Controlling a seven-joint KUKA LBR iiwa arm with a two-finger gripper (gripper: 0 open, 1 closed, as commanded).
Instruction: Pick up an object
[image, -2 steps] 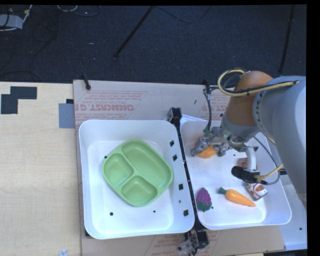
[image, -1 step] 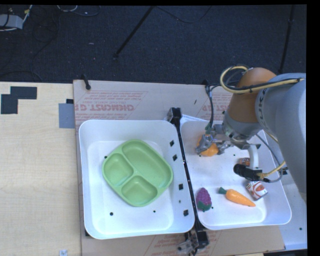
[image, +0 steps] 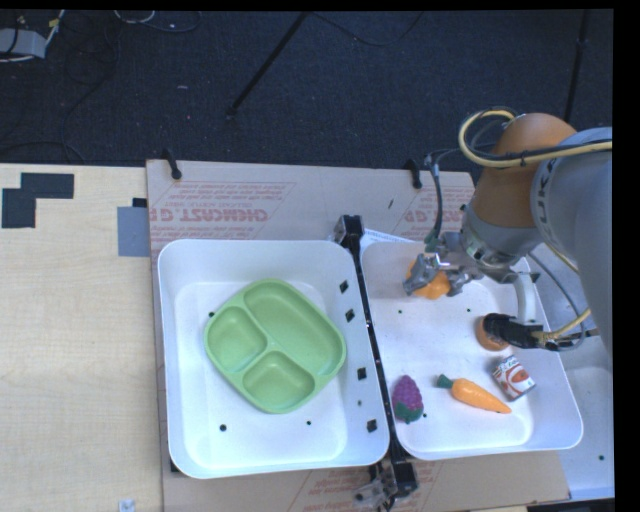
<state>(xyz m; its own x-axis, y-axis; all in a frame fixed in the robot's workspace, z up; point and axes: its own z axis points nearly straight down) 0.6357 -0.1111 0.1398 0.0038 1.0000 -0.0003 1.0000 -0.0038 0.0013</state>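
Grasp step, by the look of it: gripper low over the far end of the right bin, fingers set narrowly around a small orange-yellow object, which sits right between the tips. Hard to tell whether truly pinched or merely straddled, and whether resting on the bin floor or just off it.

Next move, judged from here: a firm close, then a straight lift, with a check that the piece comes up with the fingers.

Nearer the camera than the gripper, well apart from it: a toy carrot, smooth, tapered, orange with a green tip; a purple grape bunch, knobbly and rounded; a small can, red and white, lying tilted. Just beyond the can, a flat round brownish piece under a dark part of the arm.

Across the divider from the gripper, in the left bin: a green divided plate, glossy plastic, three compartments, rounded corners. Both bins shallow, white, smooth.
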